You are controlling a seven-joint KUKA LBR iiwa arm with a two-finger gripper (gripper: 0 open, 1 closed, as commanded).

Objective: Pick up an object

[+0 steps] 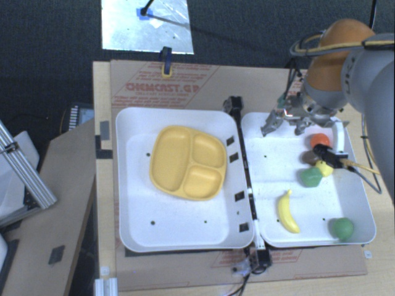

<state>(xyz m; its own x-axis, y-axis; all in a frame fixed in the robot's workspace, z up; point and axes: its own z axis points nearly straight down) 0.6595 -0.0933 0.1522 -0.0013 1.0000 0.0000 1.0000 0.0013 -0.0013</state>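
My gripper (285,126) hangs over the back left part of the right bin (271,165), its fingers spread open with nothing between them. Toys lie in that bin to its right and front. An orange piece (320,140) sits near the right wall. A small brown piece (308,157) and a yellow piece (324,168) lie just in front of it. A green lumpy toy (311,177) rests below those. A yellow banana (287,211) lies near the front, and a green ball (341,227) is in the front right corner.
The left bin (133,221) holds a yellow divided plate (187,163). A black divider strip (242,165) runs between the bins. A black cable (345,164) crosses the right bin's right wall. The grey arm (364,73) reaches in from the upper right.
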